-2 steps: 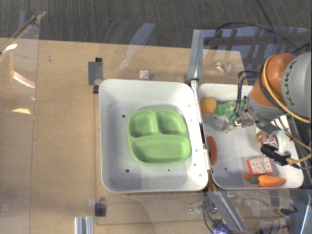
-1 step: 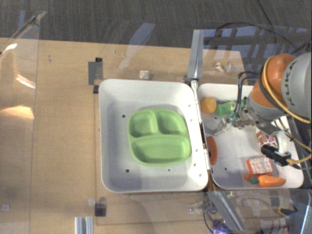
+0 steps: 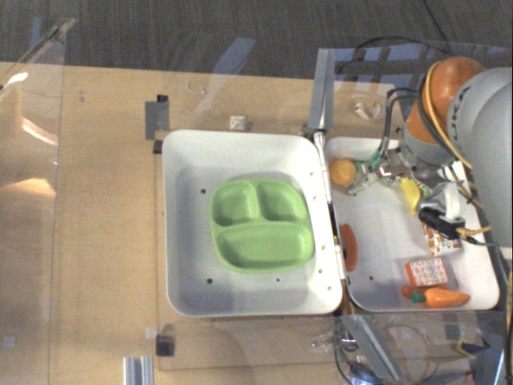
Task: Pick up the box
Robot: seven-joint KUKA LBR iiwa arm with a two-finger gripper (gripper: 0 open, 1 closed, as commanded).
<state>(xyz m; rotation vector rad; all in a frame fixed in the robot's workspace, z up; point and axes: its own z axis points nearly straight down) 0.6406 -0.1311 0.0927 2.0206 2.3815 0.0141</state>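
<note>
Counting the bench's load gives two white bins: the left bin [image 3: 180, 215] carries one green tray [image 3: 260, 227] with three compartments at its middle, with bare floor all round. The right bin [image 3: 385, 263] carries one box [image 3: 427, 273] near its front right corner, one carrot [image 3: 443, 297] just in front, one orange ball [image 3: 343, 172] at the back left corner, one red sausage [image 3: 349, 247] along the left wall and one yellow piece [image 3: 409, 192]. The gripper [image 3: 383, 171] hangs over the back; whether its jaws are apart I cannot tell. The bench [image 3: 88, 215] is pale wood, with dark carpet [image 3: 200, 14] behind.
</note>
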